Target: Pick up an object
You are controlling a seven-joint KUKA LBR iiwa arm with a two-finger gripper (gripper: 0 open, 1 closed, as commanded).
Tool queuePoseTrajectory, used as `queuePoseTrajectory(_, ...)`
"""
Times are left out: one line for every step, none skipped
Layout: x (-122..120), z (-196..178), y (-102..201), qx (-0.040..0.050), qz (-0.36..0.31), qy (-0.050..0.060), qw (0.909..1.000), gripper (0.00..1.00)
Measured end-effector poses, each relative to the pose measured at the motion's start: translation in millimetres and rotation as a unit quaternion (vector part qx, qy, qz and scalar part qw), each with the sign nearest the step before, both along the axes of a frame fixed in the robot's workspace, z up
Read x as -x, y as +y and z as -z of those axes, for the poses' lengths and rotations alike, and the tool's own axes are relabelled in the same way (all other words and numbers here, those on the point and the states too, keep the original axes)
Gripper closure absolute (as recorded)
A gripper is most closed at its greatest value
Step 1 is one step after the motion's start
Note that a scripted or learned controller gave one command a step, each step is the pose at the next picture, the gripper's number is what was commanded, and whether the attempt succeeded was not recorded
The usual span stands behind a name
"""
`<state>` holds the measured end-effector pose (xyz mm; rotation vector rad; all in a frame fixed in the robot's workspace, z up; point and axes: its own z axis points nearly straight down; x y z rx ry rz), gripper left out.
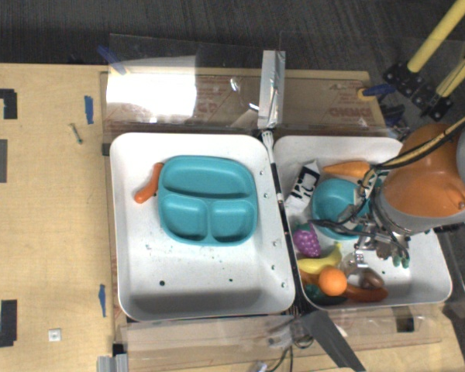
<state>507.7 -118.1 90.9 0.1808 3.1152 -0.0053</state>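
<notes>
Claw (pixel 370 256) sits low in the right bin (pixel 430 281), above the toy heap; its grip state cannot be determined. Orange ball (pixel 333 282) lies beside it, the arm masking a teal cup (pixel 333 200).

Grey arm (pixel 438 223), orange band, black cables

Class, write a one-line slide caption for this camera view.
Grey-and-orange arm's gripper hovers over toy food in the right white bin; a teal divided plate lies in the left white bin.
</notes>
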Motion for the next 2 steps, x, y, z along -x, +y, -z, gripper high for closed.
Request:
queuePoseTrajectory(-6.4, -15.6, -1.3, 0.003, 0.0, -0.011, 0.9999, 1.0)
queuePoseTrajectory(-5.1, -13.5, -0.1, 0.0018, -0.001, -0.008, 1.0, 0.0)
